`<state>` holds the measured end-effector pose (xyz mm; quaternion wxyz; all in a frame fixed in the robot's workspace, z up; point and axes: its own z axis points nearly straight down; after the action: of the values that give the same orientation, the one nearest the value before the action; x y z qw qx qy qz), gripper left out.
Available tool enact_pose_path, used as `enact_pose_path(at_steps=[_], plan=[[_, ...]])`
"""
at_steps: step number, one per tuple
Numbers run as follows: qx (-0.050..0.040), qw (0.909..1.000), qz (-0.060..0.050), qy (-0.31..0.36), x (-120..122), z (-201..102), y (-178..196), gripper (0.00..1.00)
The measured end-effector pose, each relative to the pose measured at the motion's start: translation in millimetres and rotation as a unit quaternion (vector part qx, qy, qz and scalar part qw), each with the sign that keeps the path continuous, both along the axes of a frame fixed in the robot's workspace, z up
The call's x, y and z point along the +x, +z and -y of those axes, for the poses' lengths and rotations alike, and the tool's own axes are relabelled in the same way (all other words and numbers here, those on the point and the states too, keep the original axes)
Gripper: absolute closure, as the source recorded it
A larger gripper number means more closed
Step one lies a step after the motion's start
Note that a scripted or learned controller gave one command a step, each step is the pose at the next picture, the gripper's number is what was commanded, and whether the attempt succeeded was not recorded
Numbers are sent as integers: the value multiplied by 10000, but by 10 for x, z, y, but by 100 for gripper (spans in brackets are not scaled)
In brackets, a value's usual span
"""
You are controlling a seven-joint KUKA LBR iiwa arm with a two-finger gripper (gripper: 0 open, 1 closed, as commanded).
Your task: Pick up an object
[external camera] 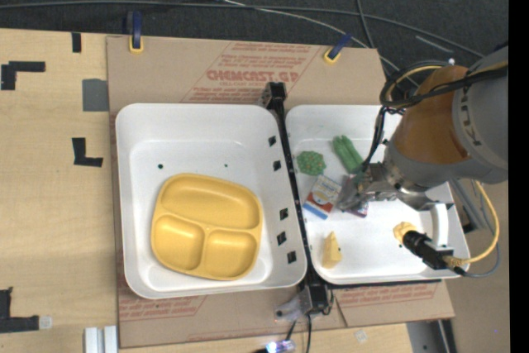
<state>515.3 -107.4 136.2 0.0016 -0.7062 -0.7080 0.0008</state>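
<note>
Item 1, left bin [132,136]: it is carrying a yellow divided tray [207,225], three compartments, lying flat near the middle. Rigid moulded plastic by the look of it, light but broad and smooth; I am judging it too wide to span, so only its raised rim would give me a hold.

Item 2, right bin [372,264]: I am working here, my gripper [357,196] hanging low over the bin's middle. I cannot tell what state it is in, and I am seeing nothing clearly held.

Item 3, small packet [321,201], red, white and blue, lying just left of my gripper, possibly touching it. Probably thin, light and crinkly; I am expecting it to slide on the smooth floor, so a pinch across its narrow width suits it best.

Item 4, green stick-shaped piece [347,152], lying aslant above my gripper. Likely stiff and light; taking it across the middle looks simplest.

Item 5, green broccoli-like piece [312,162], near the divider. Knobbly, likely light; its bumps should be resisting slip.

Item 6, pale yellow wedge [331,250], near the front wall, apart from the rest. Tapered sides may be squeezing out of a grasp; the thick end is safer.
</note>
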Motion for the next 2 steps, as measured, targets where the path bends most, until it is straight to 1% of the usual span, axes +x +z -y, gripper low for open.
enact_pose_path(at_steps=[1,2], plan=[[-9,10000,31,-8,20,35,426,100],[-12,10000,46,-2,61,-2,1051,100]])
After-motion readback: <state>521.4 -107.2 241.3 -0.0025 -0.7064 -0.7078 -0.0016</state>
